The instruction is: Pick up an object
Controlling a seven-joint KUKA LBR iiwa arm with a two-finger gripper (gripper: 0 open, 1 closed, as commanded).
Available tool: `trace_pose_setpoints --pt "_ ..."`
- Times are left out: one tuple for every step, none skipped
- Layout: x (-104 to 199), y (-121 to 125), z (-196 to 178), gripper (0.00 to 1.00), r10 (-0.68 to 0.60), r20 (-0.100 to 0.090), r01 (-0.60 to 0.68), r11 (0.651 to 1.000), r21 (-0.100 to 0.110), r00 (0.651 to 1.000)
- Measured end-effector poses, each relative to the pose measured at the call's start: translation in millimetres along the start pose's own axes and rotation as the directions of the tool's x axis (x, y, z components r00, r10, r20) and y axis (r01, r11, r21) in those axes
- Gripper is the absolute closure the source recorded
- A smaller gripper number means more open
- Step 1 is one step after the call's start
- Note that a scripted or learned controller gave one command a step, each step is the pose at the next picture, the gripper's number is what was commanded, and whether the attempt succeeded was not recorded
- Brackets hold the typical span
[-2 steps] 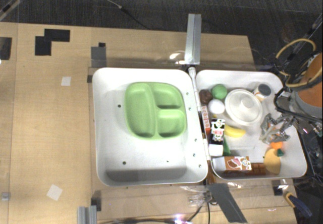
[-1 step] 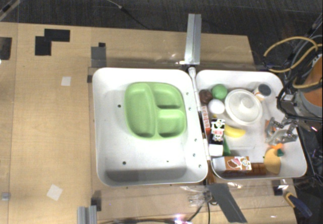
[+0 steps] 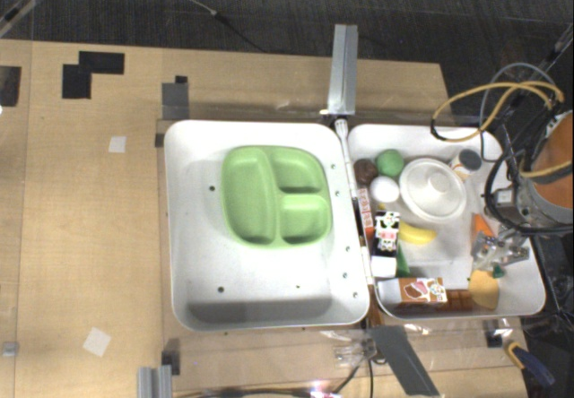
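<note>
Currently tool (image 3: 499, 253) low in right bin (image 3: 538, 298), beside white bowl (image 3: 433, 189); finger state unreadable. Yellow-orange chunk (image 3: 485, 290) just below tool, near bin's front wall. Probably light, soft toy food; grip across its broad sides.

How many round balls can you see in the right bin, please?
3: a green ball near the far wall, a brown ball to its left, and a white ball just below them. Others may lie hidden under the clutter.
</note>
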State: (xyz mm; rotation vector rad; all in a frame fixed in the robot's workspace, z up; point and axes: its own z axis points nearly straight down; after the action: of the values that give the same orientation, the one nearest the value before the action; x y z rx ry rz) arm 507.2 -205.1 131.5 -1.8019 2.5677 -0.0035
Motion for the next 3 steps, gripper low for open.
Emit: trace_pose_setpoints --pt "-70.8 -67.5 -84.2 1.0 -0.23 0.001 0.23 0.973 0.006 0.973" --pt "-30.8 -85.3 -48.0 1.0 -0.445 0.001 0.445 0.896 0.0 0.896" --pt "-31.5 -85.5 -48.5 0.0 -0.445 0.001 0.445 0.896 0.001 0.896"
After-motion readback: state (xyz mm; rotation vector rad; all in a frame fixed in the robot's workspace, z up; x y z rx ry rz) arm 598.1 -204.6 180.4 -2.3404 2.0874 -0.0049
